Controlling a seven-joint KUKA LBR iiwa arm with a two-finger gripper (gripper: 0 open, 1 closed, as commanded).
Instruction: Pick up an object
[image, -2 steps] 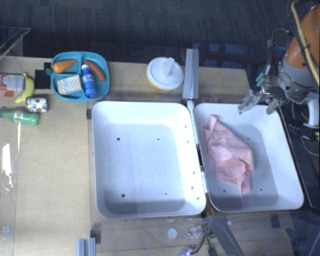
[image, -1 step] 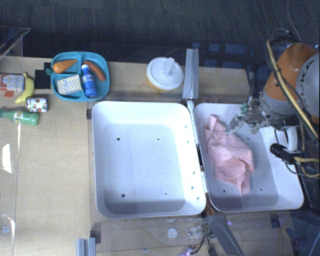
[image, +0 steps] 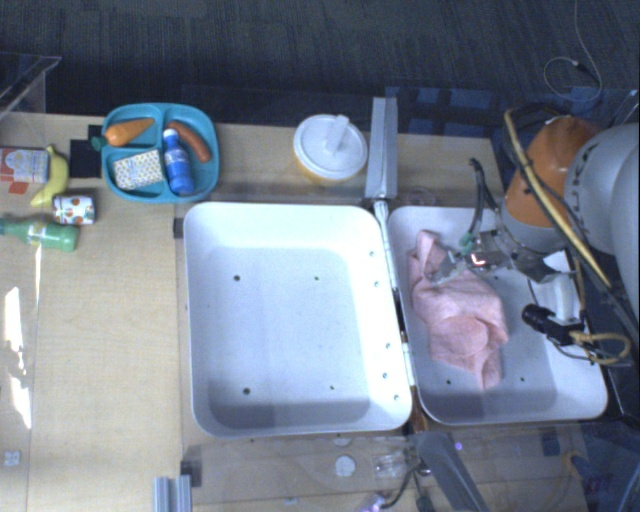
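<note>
A crumpled pink cloth (image: 462, 322) lies in the right white bin (image: 530, 395), stretching from the bin's upper left down to its middle. My gripper (image: 455, 257) reaches in from the right and sits low over the cloth's upper end, touching or nearly touching a bunched fold there. The grey arm with its orange band (image: 545, 170) rises behind it at the bin's top right. The gripper's own body and cables hide the contact.
The left white bin (image: 290, 400) lies beside the right one, with a metal divider (image: 380, 150) rising between them at the back. A white lidded cup (image: 330, 148), a blue tray of toy food (image: 160, 150) and small toys (image: 55, 210) sit on the bench at the upper left.
</note>
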